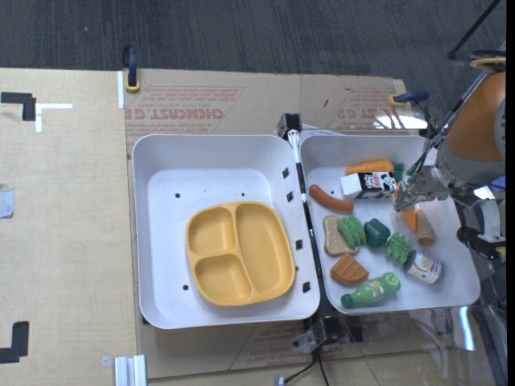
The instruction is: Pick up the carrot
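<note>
The pincer (408, 200) hung low in the right bin (451, 292), with the carrot (410, 218) just beneath it; whether it gripped, I couldn't tell.

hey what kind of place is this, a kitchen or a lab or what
Most likely a robot test bench in a lab, not a kitchen. The food in the right bin is toy food, a grey and orange robot arm reaches in, and clamps hold cardboard to the bench.

wooden bench (64, 240); two white bins (157, 296) on cardboard sheet (185, 107)
</note>
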`<state>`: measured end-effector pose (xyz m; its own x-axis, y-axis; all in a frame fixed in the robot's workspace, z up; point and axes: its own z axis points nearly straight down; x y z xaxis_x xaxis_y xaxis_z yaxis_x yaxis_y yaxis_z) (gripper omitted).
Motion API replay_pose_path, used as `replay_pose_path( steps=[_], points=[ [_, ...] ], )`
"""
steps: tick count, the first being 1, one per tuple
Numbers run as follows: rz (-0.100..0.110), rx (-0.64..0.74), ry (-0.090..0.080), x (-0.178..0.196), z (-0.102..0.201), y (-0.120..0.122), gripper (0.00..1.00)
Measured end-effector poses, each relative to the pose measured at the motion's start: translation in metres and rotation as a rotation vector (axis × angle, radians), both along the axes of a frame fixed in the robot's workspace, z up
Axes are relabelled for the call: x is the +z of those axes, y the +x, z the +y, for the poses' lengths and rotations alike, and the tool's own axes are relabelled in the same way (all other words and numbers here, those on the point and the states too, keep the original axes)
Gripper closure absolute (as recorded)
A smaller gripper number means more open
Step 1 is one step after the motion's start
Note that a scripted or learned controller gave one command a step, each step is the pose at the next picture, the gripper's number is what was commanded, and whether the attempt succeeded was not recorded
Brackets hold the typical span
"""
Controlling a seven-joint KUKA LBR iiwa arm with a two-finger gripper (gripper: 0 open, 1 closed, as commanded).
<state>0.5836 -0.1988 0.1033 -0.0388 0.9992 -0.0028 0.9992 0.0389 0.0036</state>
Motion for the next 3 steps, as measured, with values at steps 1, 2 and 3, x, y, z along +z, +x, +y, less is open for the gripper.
replay_pose_path(
  steps=[1, 2, 3],
  points=[
    [0.002, 0.176, 0.000, 0.034, 0.072, 0.007, 1.00],
    [0.004, -0.041, 0.001, 0.088, 0.151, -0.008, 1.00],
    [0.002, 0.268, -0.002, 0.108, 0.064, 0.021, 1.00]
  ],
)
